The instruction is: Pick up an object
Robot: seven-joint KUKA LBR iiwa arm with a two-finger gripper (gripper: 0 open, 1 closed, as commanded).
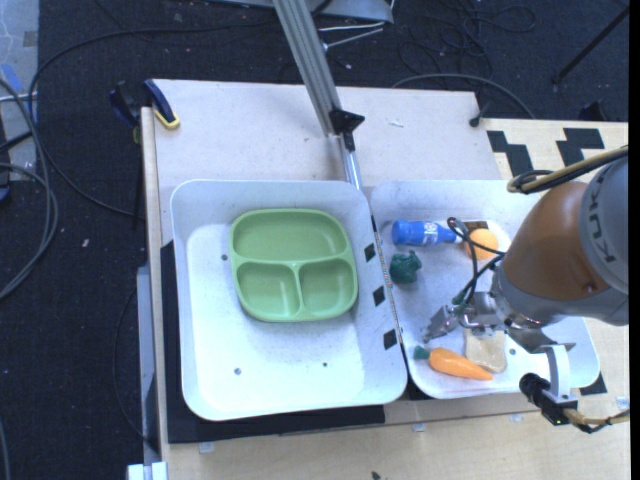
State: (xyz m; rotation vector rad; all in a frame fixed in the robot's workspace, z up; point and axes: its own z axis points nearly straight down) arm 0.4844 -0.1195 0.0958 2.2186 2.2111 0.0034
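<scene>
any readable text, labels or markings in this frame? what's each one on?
"KU": dark letters on the grey arm at the right edge, cut off by the frame.
Blue bottle: pale label, too blurred to read.
Black-and-white checker board at the bench's right: a pattern, no characters.
Nothing legible on the green tray or the bins.

Both bins, the left bin [200, 368] and the right bin [425, 203], were white with fine dark speckling. A pale green divided plate [295, 265] lay in the left one. The right one held a blue bottle [420, 232], a dark green lump [405, 267], an orange carrot [460, 364] and a beige slice [487, 351]. The arm [565, 253] was grey with an orange band.
</scene>
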